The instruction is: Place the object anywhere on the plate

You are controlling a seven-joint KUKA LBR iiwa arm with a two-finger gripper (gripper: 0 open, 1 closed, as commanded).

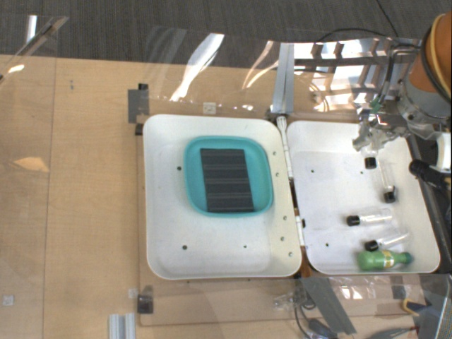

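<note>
The gripper [369, 127] hangs over the right bin's [332, 189] far edge, whether clenched I cannot tell; a green bottle [381, 260] lies near; the teal plate [227, 175] sits left.

Arm [432, 83] enters from the right edge at the upper corner. Orange band visible at the very edge, grey wrist section just below it. Wrist angles down and left toward the bench. Gripper [369, 138] hangs off the wrist end, metallic, pointing down, sitting at the upper part of the right side of the workspace. Finger state is not resolvable at this angle: glare and clutter around the tips. Nothing discernible between the tips.
</note>
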